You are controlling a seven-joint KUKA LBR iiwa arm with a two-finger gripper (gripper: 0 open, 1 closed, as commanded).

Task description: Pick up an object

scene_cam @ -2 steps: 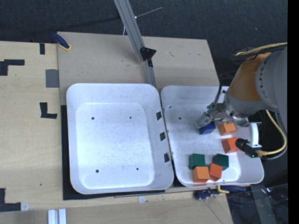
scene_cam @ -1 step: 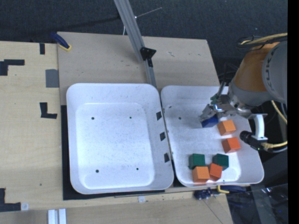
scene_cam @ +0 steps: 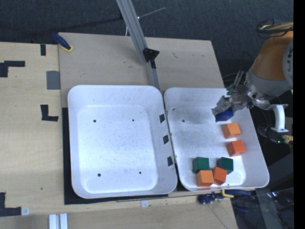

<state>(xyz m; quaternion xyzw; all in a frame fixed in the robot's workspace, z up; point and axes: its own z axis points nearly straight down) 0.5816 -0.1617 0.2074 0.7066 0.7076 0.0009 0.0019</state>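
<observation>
Left bin [scene_cam: 76, 142]: white, speckled, beside the right bin.
Metal pole [scene_cam: 135, 27]: slants over the far bench.
Black clamp [scene_cam: 150, 54]: on the pole.
Wooden bench [scene_cam: 28, 142]: bears black tape marks.

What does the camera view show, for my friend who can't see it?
A robot arm reaches from the right over the right white bin, its pincer at a blue block. Orange and green blocks lie nearby; a left bin sits beside it.

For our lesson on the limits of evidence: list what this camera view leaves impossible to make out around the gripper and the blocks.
- Gripper: whether it grips the blue block below it; blur and its own body hide the contact.
- Blue block: its full shape, partly covered by the gripper.
- Arm: its base, cut off by the right edge.
</observation>
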